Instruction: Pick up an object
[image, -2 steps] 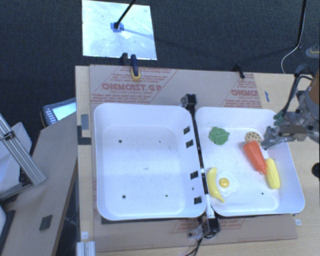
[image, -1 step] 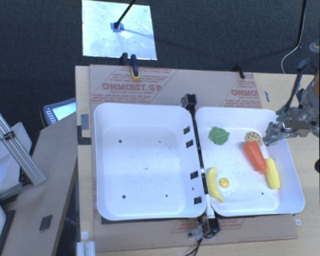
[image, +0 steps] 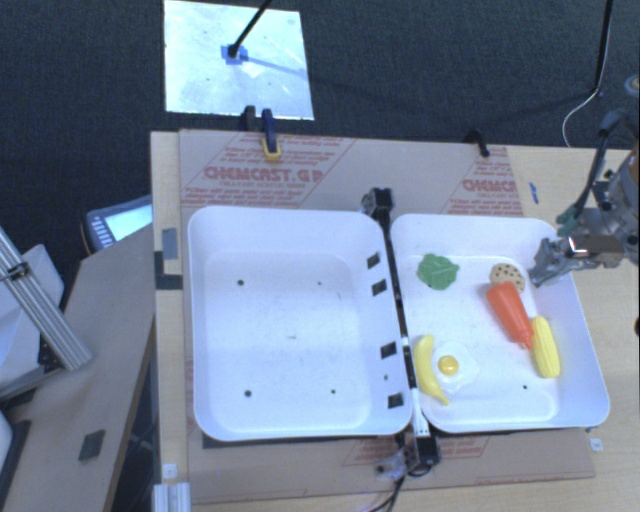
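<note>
Carrot (image: 510, 313) lies slantwise, seemingly tip toward the corn (image: 545, 347).

The grey metal two-finger hand (image: 546, 262) is showing a pale, blocky body with darker metal parts at its tip. A small teal-green patch is sitting on its upper side. Thin dark cables are running up from the robot's grey wrist section (image: 612, 210), which is looking boxy, with lighter and darker grey panels.
</note>
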